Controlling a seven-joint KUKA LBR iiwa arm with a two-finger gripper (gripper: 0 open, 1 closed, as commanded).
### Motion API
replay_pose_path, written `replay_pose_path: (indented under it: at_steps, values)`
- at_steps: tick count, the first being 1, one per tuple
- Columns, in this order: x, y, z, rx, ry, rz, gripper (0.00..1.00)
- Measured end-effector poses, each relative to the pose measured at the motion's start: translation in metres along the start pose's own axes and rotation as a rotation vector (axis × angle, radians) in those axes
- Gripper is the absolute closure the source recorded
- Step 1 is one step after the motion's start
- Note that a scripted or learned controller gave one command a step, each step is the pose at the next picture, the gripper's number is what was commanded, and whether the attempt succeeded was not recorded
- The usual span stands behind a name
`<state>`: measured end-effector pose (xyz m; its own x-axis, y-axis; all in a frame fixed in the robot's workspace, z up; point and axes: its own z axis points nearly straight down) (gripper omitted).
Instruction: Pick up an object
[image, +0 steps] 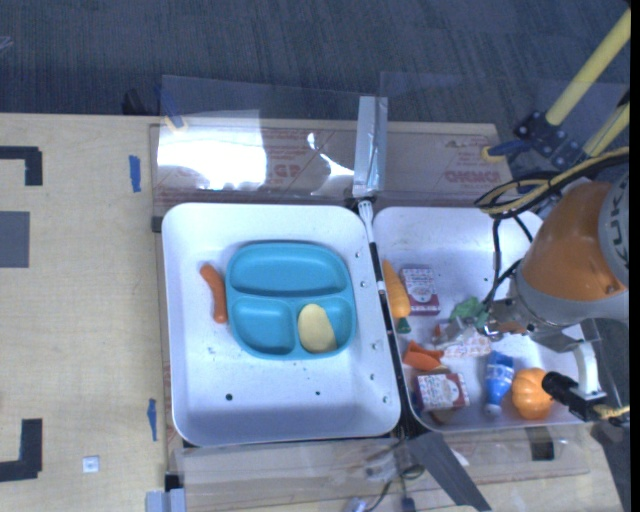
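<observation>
The tool (478, 322), grip state unclear, hovers over the green object (466, 308) in the right bin (440, 225).

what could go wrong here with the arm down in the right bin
The end effector sits low in the right bin, where a blue bottle, an orange fruit and flat packets crowd together; closing there may catch two items or none. The packets lie flat, so they may slip. Nearby pieces could get shoved against the bin wall.

Bright even overhead light, strong glare on clear sheet (262, 158) behind bins, soft shadows, slight blur
</observation>
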<state>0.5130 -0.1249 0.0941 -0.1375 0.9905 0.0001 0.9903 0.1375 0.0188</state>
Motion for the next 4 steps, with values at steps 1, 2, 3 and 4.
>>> replay_pose_path:
  at_steps: [1,2,3,4]
  values:
    - [-0.003,0.004,-0.014,-0.012,-0.006,0.002,1.00]
    - [0.019,0.074,0.004,0.006,-0.007,0.222,1.00]
    - [0.020,0.072,0.008,0.014,-0.004,0.221,0.00]
    - [-0.012,0.144,0.011,0.033,0.001,0.304,0.00]
